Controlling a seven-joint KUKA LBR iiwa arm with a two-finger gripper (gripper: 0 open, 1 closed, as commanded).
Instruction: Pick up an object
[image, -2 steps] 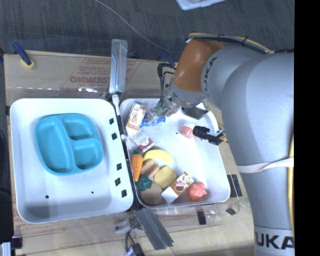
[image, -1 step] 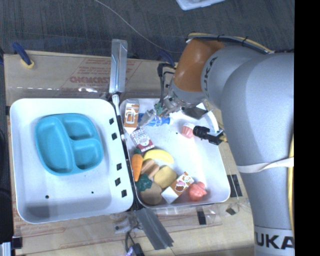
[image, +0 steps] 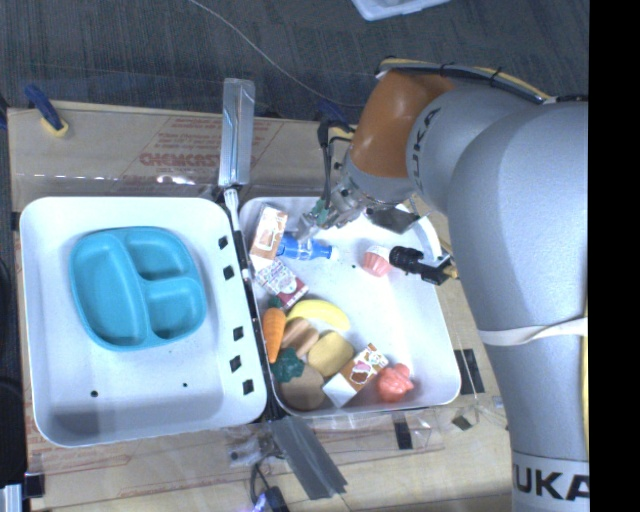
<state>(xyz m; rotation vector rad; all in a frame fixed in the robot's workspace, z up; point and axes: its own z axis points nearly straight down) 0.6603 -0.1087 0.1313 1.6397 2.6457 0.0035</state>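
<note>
Grey KUKA arm w/ orange band (image: 395, 120) over right shallow white bin (image: 430, 330), gripper (image: 325, 212) low above small blue-capped plastic bottle (image: 300, 248), can't tell grip state, teal divided tray (image: 138, 285) in left bin.

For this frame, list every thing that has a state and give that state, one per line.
gripper: low over the right bin's far end, above the bottle; finger state unclear.
blue bottle: lying on its side.
blue divided plate: flat in the left bin, nothing on it.
carrot: lying against the right bin's left wall.
right bin: toys heaped at its near left.
</note>
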